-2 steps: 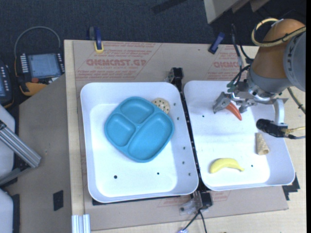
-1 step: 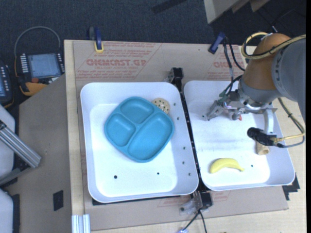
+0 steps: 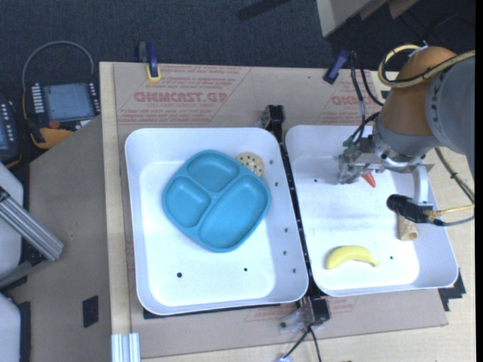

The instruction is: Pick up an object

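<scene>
1. Toward the right of the frame, the grey arm (image 3: 445, 104) with its orange band (image 3: 411, 96) is seen reaching over the right bin (image 3: 438, 266).
2. The gripper (image 3: 355, 166) is positioned low over the upper middle of the right bin, near its back wall.
3. Whether the gripper is wide or narrow cannot be told, since it is seen from above and blurred against the white floor.
4. A small orange-red object (image 3: 369, 179) is seen just beside the gripper, at its lower right; whether it is touched cannot be told.
5. A yellow banana (image 3: 350, 257) is found lying flat in the lower part of the right bin, well apart from the gripper.
6. A tan cylindrical object (image 3: 408, 230) is seen at the right side of the same bin, below a black part with a cable.
7. A blue divided plate (image 3: 216, 200) is placed in the middle of the left bin (image 3: 151, 225).
8. A round cookie (image 3: 250, 161) is tucked at the plate's upper right edge, partly hidden by it.
9. Both bins are carried side by side on the bench (image 3: 113, 127), which is covered with printed brown board.
</scene>
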Controlling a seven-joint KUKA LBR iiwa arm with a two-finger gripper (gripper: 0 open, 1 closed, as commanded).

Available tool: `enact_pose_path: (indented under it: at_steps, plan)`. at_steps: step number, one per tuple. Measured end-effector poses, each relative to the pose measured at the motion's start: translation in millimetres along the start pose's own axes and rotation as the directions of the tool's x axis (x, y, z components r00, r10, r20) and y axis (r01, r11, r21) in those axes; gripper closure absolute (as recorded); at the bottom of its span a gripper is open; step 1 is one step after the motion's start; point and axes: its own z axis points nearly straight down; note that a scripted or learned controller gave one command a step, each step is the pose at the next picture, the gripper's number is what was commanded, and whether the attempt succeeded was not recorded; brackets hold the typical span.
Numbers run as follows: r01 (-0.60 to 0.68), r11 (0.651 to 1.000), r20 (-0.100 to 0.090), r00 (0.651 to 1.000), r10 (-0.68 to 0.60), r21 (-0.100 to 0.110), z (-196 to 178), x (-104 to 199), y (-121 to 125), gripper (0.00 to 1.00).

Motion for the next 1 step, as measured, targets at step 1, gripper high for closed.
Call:
enact_pose_path:
  at_steps: [1]
  plan:
    - [0.001,1.000,0.002,1.000,-0.001,-0.007,-63.8,-3.9,4.2,1.00]
